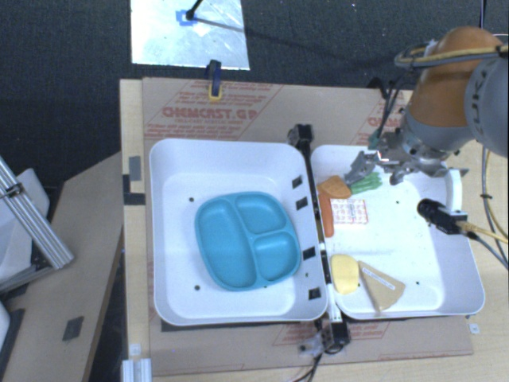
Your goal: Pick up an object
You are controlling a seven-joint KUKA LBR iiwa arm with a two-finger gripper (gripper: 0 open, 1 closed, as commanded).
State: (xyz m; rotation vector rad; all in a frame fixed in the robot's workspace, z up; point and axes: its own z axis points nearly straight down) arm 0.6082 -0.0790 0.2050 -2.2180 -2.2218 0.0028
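Bins: two shallow white ones side by side, the left bin [171, 213] and the right bin [453, 273], meeting at a black-clipped seam that serves as the landmark here.
Blue tray: one sectioned blue tray [245, 239], three compartments, lying flat in the left bin, left of the seam.
Orange pieces: two; an orange wedge [335, 188] just right of the seam near its upper part, and a long orange stick [327, 217] lying along the seam just below it.
Green piece: one green item [367, 185] right of the orange wedge, farther from the seam, directly under the gripper's tip.
Patterned card: one white square card with red marks [349, 212], just right of the orange stick.
Yellow piece: one pale yellow lump [345, 273], beside the lower part of the seam.
Tan wedge: one tan triangular slice [382, 285], touching the yellow lump on the side away from the seam.
Gripper: one gripper [364, 168], low over the right bin's upper part, right of the seam; fingers look slightly spread, reaching the green item, though whether they pinch it cannot be told.
Surface: a cardboard sheet [238, 110] with red print under both bins, on a pale bench.
Room: dark floor beyond, with one shiny square sheet [189, 22] above the seam's far end.
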